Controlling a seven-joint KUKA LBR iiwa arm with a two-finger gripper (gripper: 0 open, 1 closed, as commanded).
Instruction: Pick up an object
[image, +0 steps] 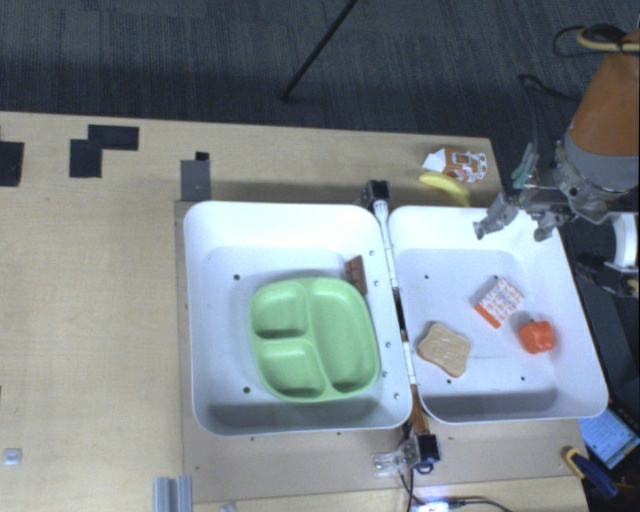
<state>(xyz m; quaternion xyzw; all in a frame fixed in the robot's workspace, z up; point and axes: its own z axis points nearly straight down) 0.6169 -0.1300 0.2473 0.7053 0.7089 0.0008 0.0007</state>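
**Legible text check: nothing readable**

You will find no text, brand, number or sign that can be read at this resolution. The small orange-and-white packet in the right bin, at about 1 o'clock from the slice of toast, carries printed markings, but they are too blurred to make out. The orange-and-white carton on the bench, at about 12 o'clock from the right bin, also shows a printed pattern; you cannot resolve any letters on it.
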